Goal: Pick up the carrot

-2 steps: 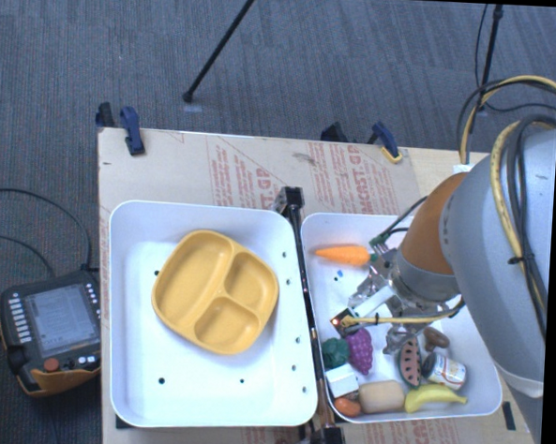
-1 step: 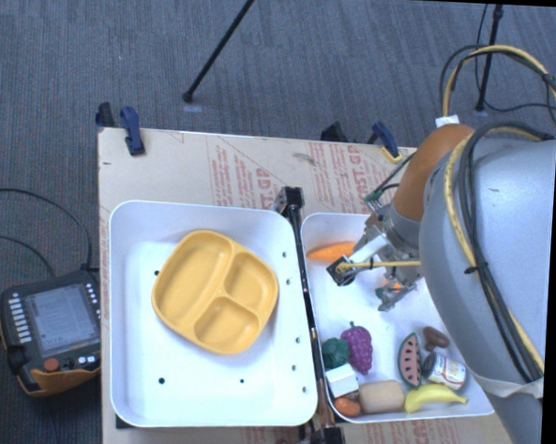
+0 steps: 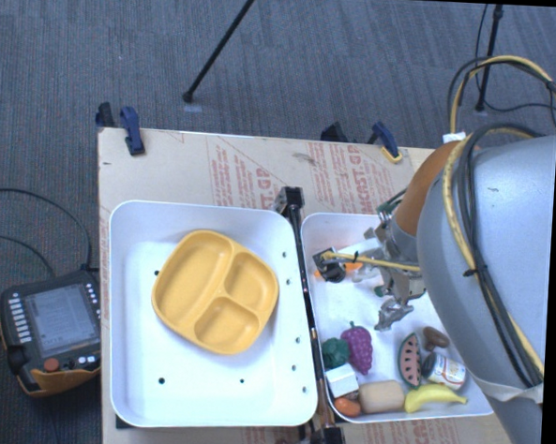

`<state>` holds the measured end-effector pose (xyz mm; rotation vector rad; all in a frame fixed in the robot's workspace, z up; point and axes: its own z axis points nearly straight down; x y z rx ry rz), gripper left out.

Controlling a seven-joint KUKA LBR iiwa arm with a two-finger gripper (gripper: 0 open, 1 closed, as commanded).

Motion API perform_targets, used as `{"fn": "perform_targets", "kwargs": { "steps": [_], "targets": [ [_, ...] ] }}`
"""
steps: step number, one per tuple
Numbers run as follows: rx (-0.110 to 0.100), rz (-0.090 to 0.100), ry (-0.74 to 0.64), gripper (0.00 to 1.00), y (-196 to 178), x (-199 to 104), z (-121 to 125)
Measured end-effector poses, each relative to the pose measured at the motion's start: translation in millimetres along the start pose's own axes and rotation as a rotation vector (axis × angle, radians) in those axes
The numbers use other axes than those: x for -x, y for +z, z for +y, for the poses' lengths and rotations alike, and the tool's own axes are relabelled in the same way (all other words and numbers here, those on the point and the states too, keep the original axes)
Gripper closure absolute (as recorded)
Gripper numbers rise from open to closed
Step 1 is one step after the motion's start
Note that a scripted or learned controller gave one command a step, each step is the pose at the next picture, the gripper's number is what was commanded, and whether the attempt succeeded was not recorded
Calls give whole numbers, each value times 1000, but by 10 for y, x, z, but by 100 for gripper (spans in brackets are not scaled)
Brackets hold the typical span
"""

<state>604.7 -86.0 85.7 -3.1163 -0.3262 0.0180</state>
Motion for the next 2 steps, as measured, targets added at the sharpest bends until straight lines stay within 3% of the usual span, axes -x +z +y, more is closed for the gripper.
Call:
{"fn": "perform_targets", "kwargs": {
  "steps": [1, 2],
  "targets": [
    [0, 1, -394, 0, 6, 845, 174],
    [4, 4, -345, 0, -16, 116, 697]
  ]
}}
